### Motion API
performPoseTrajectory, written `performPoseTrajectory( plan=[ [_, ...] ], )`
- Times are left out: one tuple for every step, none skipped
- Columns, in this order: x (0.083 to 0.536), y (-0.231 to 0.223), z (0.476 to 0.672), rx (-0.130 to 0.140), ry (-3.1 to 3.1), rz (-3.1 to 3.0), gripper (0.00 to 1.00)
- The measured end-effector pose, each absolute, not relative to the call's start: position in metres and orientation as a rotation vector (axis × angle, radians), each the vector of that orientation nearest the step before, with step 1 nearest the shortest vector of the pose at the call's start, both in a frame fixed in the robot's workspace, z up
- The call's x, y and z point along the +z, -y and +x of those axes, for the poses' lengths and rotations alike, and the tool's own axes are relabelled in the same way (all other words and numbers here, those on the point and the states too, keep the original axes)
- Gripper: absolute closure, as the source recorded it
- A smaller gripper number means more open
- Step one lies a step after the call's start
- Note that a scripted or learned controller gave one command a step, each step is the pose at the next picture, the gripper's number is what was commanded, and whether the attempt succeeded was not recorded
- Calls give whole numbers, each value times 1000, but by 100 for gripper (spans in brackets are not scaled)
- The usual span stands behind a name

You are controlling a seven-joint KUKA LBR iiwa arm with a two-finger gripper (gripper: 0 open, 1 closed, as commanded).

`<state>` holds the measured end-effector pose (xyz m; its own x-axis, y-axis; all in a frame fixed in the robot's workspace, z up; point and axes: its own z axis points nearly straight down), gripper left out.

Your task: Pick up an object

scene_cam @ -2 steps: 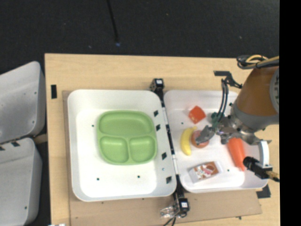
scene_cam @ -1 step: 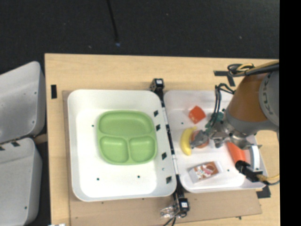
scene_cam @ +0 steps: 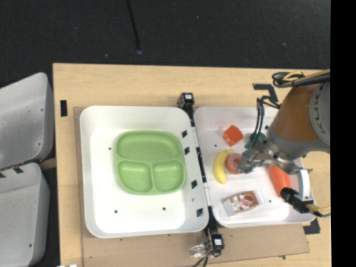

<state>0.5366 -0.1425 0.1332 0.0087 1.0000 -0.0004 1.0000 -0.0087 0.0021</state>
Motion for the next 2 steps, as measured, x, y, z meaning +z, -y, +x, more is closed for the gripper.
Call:
performPoseTrajectory(
  plan=[
    [185, 148, 547, 4, -2222, 2213, 100],
    [239, 149, 548, 5, -2221, 2214, 100]
  ],
)
